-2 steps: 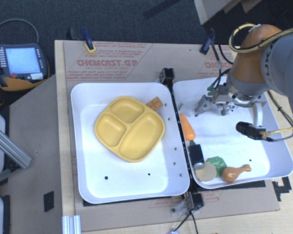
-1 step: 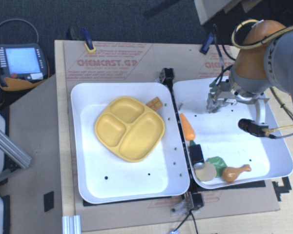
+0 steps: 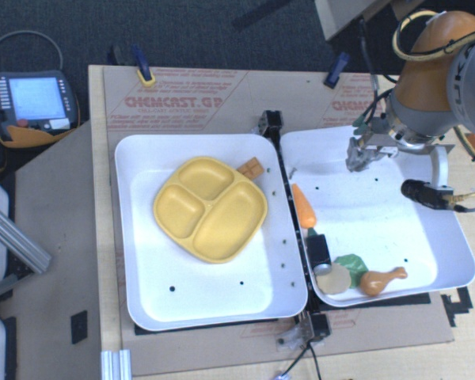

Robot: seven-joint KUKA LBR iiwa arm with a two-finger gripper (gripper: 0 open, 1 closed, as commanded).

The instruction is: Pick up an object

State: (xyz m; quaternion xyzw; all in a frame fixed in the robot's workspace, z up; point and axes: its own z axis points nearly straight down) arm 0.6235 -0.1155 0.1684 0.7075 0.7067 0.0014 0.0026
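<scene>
2 white bins sit side by side on the worktop [image 3: 182, 93]. We see a yellow plate [image 3: 211, 207] with 3 compartments in the left bin [image 3: 142, 291], and a small brown block [image 3: 251, 168] touching its upper right rim. The right bin [image 3: 443, 244] holds a carrot [image 3: 303, 206] along its left wall, with a black block [image 3: 317, 251], a pale round piece [image 3: 332, 279], a green item [image 3: 353, 264] and a drumstick [image 3: 382, 278] near its lower edge. The gripper [image 3: 362, 155] hangs over the right bin's upper part, well apart from these. Whether it is wide or narrow we cannot tell.
</scene>
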